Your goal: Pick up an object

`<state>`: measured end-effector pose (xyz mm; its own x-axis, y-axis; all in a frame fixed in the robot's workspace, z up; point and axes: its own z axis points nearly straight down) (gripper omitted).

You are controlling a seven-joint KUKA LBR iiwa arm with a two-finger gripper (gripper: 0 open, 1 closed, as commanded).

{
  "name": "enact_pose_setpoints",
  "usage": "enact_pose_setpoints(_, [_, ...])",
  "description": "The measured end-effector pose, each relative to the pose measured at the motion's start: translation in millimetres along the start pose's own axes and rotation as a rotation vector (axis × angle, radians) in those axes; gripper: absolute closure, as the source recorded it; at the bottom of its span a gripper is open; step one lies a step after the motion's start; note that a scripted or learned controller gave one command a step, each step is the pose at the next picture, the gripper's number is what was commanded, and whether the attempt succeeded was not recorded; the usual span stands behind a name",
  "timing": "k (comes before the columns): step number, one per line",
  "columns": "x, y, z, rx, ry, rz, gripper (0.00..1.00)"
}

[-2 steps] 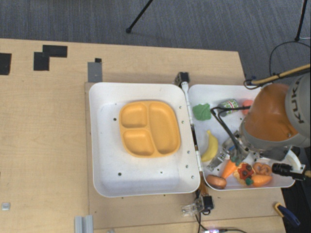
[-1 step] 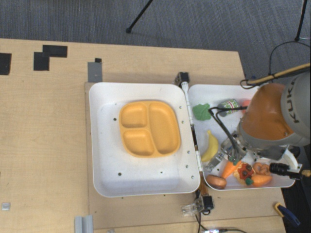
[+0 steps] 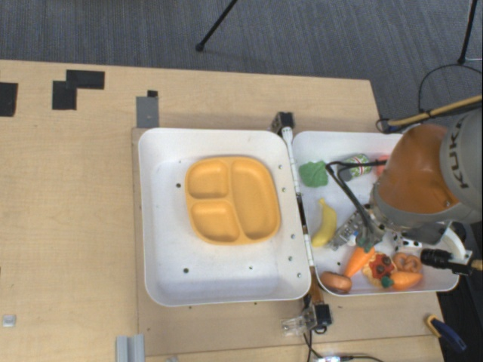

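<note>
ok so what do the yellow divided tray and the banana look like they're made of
Divided tray: looks like moulded plastic, matte yellow-orange, with soft rounded compartment ridges and even colour.
Banana: probably a plastic or rubber toy, uniformly bright yellow and smooth with no spots, though the view is too small to be sure.
Both lie in white bins that look like smooth plastic.

Banana (image 3: 325, 225), carrot (image 3: 358, 261), toy food, right bin (image 3: 332, 145)

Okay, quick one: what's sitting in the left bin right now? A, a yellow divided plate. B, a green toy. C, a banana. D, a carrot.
A: the yellow divided plate lies in the left bin, while the banana lies in the right bin.
</note>
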<state>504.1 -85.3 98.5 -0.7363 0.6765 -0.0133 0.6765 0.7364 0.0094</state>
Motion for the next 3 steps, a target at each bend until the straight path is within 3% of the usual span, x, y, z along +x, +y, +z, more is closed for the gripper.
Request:
enact_pose_setpoints(1, [0.1,0.0,0.1,0.000,0.000,0.000,0.00])
enact_pose_setpoints(2, [8.8,-9.2,10.3,0.000,0.000,-0.051,0.00])
enact_pose_setpoints(3, [7.6,-7.2,-0.7,-0.003,-0.004,-0.052,1.00])
